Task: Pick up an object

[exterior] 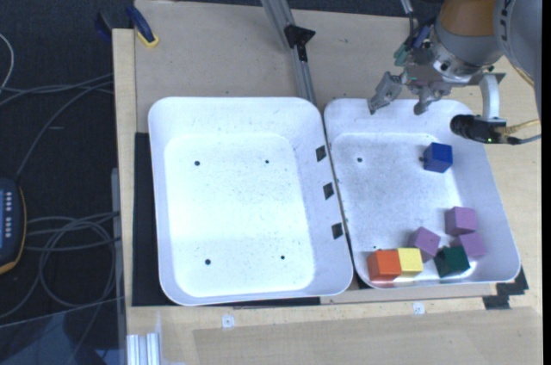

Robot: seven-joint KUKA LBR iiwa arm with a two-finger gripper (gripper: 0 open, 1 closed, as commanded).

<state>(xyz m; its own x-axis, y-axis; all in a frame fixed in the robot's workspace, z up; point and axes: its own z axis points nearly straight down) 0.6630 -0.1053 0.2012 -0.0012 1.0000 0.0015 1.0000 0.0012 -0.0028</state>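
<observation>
The gripper [402,100] is seen above the far rim of the right bin [379,182], its two fingers spread apart with nothing between them. A blue cube [438,157] is set alone near the bin's right wall. Along the near edge, toward the near-right corner, an orange block [385,263], a yellow block [410,260], a green block [450,261] and three purple blocks [461,220] are clustered.

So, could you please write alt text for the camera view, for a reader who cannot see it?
A grey robot arm's open gripper hovers at the far edge of the right bin, holding nothing. That bin holds a blue cube alone, with orange, yellow, green and three purple blocks in its near corner. The left bin lies alongside.
</observation>
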